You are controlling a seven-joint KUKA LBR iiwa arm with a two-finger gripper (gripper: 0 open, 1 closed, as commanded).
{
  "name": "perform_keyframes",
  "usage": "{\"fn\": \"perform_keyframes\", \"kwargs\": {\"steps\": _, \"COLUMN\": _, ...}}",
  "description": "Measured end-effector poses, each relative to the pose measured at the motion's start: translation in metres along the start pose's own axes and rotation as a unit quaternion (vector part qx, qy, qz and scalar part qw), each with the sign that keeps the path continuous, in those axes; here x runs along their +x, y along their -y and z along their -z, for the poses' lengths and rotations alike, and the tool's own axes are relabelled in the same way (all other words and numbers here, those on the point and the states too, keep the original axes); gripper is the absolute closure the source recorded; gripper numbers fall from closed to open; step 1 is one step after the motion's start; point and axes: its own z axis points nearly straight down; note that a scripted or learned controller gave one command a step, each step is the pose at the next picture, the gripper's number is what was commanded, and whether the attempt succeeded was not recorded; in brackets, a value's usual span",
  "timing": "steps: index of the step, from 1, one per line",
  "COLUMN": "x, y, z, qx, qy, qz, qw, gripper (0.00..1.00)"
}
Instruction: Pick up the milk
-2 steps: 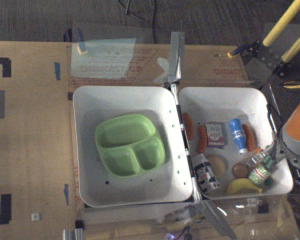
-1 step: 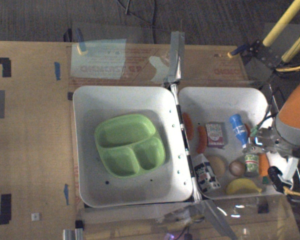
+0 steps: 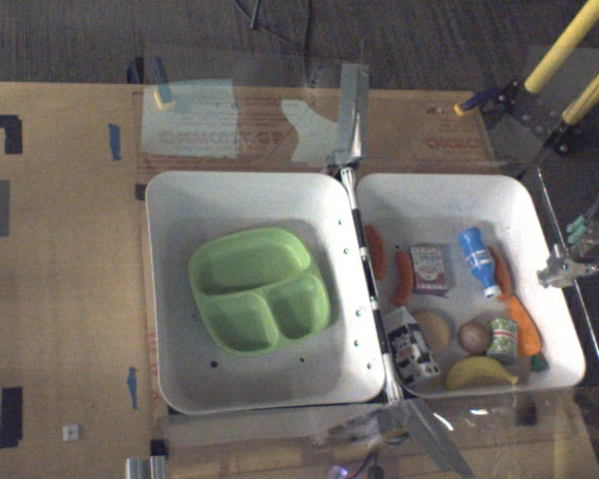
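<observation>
A: Start at the left. What's in the left bin (image 3: 180, 208)?

B: A green divided plate (image 3: 260, 289) with three compartments, lying a bit skewed near the middle. Nothing sits on it.

A: And across the divide?

B: The right bin (image 3: 539, 218) is the crowded one. Along its left wall lie two reddish sausages (image 3: 376, 251), one above, one lower and just to the right. Below them, in the near-left corner, is the milk (image 3: 410, 345), a small white carton with black cow patches, lying tilted against the wall.

A: What crowds the milk?

B: A brown potato (image 3: 433, 330) sits just beside its right edge, close enough that I can't tell whether they touch. The lower sausage ends just above the carton's top. A small purple and red box (image 3: 430, 268) lies higher up, apart from it.

A: Further right?

B: A blue bottle (image 3: 476, 259) with a white cap, slanted; a brown rounded thing (image 3: 473, 336); a green can (image 3: 502, 337); a yellow banana (image 3: 482, 371) along the near wall; and an orange carrot (image 3: 523, 323) slanting down by the can.

A: The gripper?

B: A metal piece (image 3: 569, 265) shows at the right rim of the bin, well apart from the milk. I can't tell whether it's open or closed; nothing is seen held in it.
</observation>
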Motion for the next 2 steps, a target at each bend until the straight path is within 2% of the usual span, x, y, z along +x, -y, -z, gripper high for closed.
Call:
{"fn": "perform_keyframes", "kwargs": {"steps": 1, "x": 0.0026, "y": -0.0452, "z": -0.0140, "qx": 0.000, "qy": 0.001, "qz": 0.028, "qw": 0.9996, "gripper": 1.00}}
{"fn": "perform_keyframes", "kwargs": {"steps": 2, "x": 0.0035, "y": -0.0454, "z": -0.0140, "qx": 0.000, "qy": 0.000, "qz": 0.029, "qw": 0.9996, "gripper": 0.00}}
